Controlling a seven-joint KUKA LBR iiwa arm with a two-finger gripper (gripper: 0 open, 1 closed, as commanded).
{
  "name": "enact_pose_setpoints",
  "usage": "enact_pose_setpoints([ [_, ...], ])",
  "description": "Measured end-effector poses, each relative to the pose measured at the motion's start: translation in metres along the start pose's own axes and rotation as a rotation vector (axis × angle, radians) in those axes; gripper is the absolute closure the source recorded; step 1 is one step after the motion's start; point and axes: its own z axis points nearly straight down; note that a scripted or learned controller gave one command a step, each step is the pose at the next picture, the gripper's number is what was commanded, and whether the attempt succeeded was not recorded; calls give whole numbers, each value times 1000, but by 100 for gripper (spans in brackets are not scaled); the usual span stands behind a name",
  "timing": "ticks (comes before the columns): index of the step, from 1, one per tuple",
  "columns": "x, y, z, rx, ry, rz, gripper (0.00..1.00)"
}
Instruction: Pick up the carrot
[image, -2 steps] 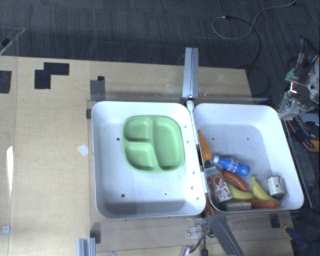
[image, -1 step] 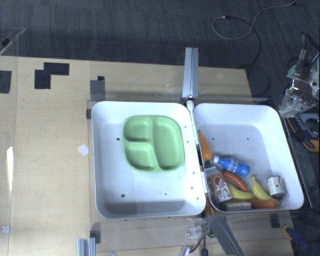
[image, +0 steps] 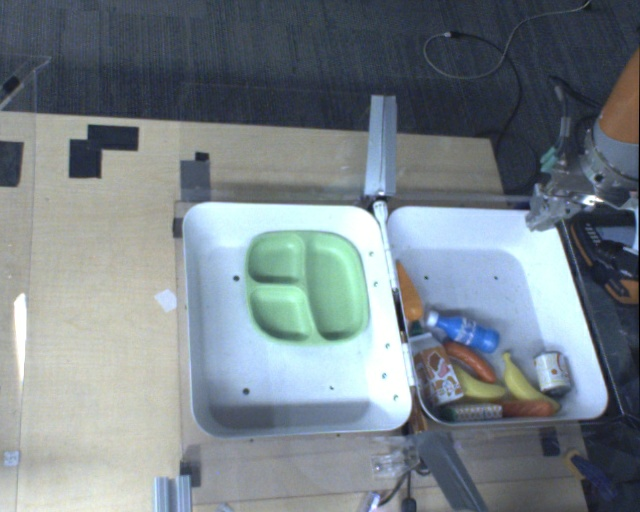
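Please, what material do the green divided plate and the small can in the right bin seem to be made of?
The green divided plate looks like moulded plastic: one even matte colour, soft rounded compartment edges. The small can seems metal, with a pale silvery end and a printed wrap; it could be a plastic toy, too small to tell.

One fixed camera, high above the worktop (image: 100, 330), looking down at a slant.

It sits far enough back to frame both white bins: the left bin (image: 200, 330) and the right bin (image: 560, 300), with dark floor along the top; the arm (image: 610, 130) enters at the right edge, probably cropped at the wrist.
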Motion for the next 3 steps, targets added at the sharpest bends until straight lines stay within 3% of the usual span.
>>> enact_pose_setpoints([
  [3, -10, 17, -33, -11, -3, -79, 100],
])
